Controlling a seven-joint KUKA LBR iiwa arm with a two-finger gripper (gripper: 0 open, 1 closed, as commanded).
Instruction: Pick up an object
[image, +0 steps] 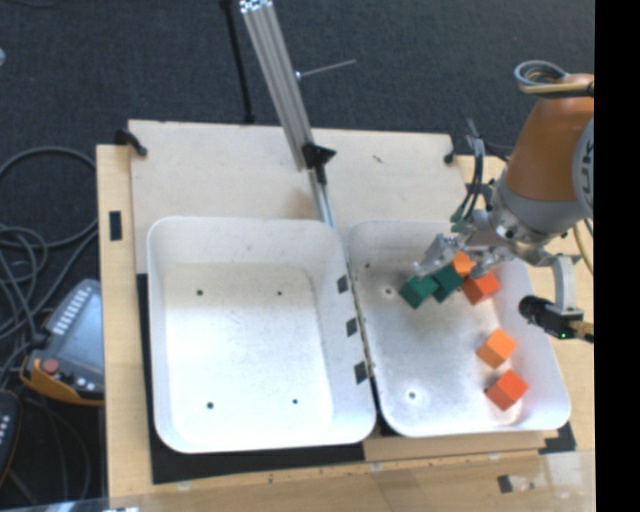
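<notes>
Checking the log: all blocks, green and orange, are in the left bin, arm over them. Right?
Wrong bin. The camera view shows the green blocks and orange blocks in the right bin, with the gripper over them. The left bin holds no blocks.

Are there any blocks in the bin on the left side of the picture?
No, the left bin shows just its bare white floor, while the green blocks and orange blocks all lie in the right bin.
</notes>
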